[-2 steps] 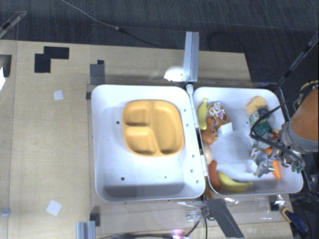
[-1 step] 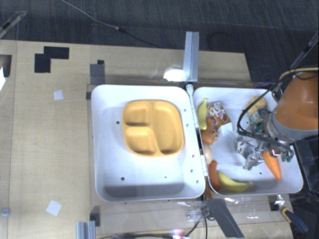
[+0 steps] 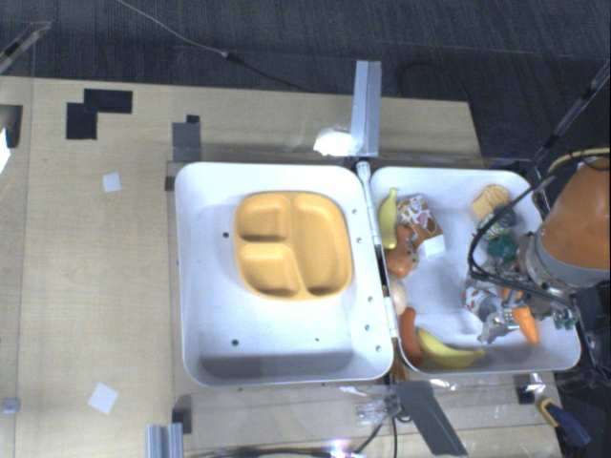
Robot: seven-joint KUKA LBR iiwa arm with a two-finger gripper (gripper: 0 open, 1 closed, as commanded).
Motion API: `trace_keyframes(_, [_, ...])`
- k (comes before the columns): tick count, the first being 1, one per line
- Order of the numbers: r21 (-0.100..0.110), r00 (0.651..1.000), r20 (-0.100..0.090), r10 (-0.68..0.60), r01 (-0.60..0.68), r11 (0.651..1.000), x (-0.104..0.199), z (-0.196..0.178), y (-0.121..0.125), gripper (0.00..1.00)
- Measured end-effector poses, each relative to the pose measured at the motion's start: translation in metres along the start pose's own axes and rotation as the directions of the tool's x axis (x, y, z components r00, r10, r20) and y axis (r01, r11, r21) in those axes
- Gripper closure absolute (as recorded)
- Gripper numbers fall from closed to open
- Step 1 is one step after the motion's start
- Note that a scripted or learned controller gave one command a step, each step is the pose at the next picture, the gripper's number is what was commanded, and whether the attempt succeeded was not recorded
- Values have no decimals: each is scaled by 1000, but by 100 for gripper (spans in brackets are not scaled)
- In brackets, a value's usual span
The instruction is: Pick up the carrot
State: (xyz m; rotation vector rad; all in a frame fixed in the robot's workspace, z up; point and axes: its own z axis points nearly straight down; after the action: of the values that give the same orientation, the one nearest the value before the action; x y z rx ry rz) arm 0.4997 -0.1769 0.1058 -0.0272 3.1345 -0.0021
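Bench: you see a pale wooden top with two white bins side by side; the left bin (image 3: 205, 284) holds a yellow divided tray (image 3: 291, 244).
Carrot: the carrot (image 3: 526, 323) lies low in the right bin (image 3: 449, 284), just beside the gripper (image 3: 496, 324).
Gripper: it hangs over the bin floor, touching or nearly touching the carrot (you cannot tell its opening through the wires).
Room: the bin's near wall sits close below; a banana (image 3: 447, 350) lies to the gripper's left, so your approach is tight.

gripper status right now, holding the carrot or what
gripper: low in the right bin, right beside the carrot; open or closed cannot be told, and no hold on the carrot can be confirmed.
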Motion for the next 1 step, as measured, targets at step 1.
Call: trace_keyframes(1, [3, 1000, 8, 5, -5, 1000, -20, -68, -9, 100])
